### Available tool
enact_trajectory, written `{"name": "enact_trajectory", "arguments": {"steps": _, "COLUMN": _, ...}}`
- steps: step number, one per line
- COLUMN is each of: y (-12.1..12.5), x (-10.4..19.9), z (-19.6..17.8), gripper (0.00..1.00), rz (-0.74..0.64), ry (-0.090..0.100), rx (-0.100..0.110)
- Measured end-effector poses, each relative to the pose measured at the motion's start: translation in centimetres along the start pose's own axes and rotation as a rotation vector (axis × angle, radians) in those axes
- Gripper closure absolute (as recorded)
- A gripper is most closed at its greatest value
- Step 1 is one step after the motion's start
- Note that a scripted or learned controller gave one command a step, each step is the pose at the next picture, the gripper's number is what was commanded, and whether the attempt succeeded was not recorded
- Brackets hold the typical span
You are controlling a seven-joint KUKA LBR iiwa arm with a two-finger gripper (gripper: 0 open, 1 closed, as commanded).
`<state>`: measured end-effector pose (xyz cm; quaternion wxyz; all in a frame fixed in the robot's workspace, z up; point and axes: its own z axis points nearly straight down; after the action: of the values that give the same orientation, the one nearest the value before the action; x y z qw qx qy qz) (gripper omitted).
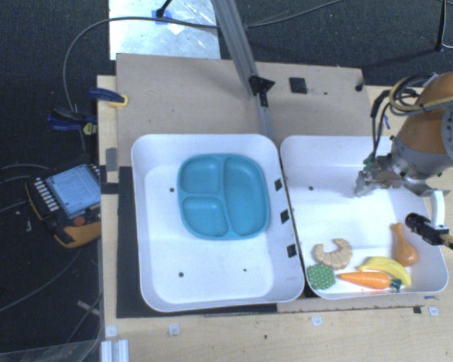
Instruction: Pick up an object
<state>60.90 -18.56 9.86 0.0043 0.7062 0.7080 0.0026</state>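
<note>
Gripper (368,181) hangs over right bin (325,157), well up from the carrot (365,280); grip state can't be told. Carrot lies at bin's near edge, banana (386,266) touching behind, broccoli (322,276) just left. Likely light, rigid, slick plastic; pinch across mid-body.

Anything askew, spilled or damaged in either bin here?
Nothing stands out. The blue divided plate lies flat in the left bin. The croissant, broccoli, carrot, banana and drumstick huddle in the right bin's near corner, intact.
</note>
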Motion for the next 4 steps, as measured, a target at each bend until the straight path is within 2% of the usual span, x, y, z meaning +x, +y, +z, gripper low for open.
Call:
{"name": "enact_trajectory", "arguments": {"steps": 1, "y": 1.1, "x": -0.2, "z": -4.9, "gripper": 1.00, "rz": -0.003, "ry": 0.001, "rx": 0.004}}
{"name": "enact_trajectory", "arguments": {"steps": 2, "y": 0.9, "x": -1.0, "z": -9.9, "gripper": 1.00, "rz": 0.000, "ry": 0.000, "rx": 0.004}}
{"name": "enact_trajectory", "arguments": {"steps": 3, "y": 1.9, "x": -1.7, "z": -15.3, "gripper": 1.00, "rz": -0.003, "ry": 0.001, "rx": 0.005}}
{"name": "enact_trajectory", "arguments": {"steps": 4, "y": 2.2, "x": 3.7, "z": -14.4, "gripper": 1.00, "rz": -0.007, "ry": 0.003, "rx": 0.008}}
